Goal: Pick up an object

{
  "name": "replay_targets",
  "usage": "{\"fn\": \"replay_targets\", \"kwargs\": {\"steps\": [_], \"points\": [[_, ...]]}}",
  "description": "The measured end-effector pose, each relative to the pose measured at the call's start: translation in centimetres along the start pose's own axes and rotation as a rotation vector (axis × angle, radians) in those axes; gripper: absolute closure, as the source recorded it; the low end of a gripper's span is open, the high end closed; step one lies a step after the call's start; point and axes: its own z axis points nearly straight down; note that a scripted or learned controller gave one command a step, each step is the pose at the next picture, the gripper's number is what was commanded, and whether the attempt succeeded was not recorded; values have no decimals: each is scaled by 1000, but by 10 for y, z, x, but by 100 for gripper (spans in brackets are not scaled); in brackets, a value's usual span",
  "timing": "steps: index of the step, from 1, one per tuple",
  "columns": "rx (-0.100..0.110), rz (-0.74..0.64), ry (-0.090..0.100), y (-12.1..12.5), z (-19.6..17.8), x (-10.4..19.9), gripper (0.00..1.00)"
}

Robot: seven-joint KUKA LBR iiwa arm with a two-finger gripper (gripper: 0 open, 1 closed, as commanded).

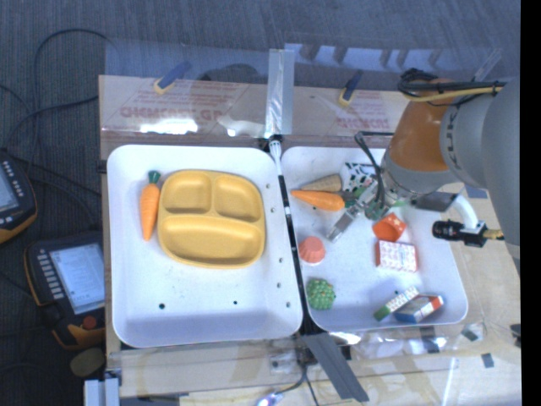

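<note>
White plastic formed both bins: left bin (127, 311) and right bin (448, 299), side by side on the desk (118, 91). The gripper (369, 200) was seen low in the right bin's upper middle, below the orange-banded wrist; whether the fingers were apart or together could not be told, as the tips were blurred and partly masked by the arm.

Key relation: the orange carrot (318, 199) lay just to view-left of the gripper, long axis approx. horizontal, tip toward the bin divider. It was judged the likeliest target, though no thing was seen between the fingers. A red block (389, 227) lay just beside the gripper on the view-lower-right, so either could be meant.

Obstructions nr. the gripper: a pale wedge-shaped item (325, 183) touching or nearly touching the carrot's upper side; a grey metal utensil (341, 224) angled just below. A crowded grasp was therefore expected, w/ risk of nudging neighbours.

Further off, same bin: pink round piece (312, 249), green knobbly ball (320, 293), red-and-white packet (396, 256), and a small box (410, 305) at the lower edge.

Left bin: yellow divided tray (211, 218) w/ a second carrot (150, 207) beside it, well apart from the gripper.
</note>
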Motion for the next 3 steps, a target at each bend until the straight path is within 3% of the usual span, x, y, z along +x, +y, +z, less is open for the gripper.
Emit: {"fn": "replay_targets", "kwargs": {"steps": [1,2,3], "points": [[-5,7,-11,-87,-1,-8,0],[-10,93,-14,-122,-1,5,0],[-10,78,-10,-27,-1,-4,0]]}}
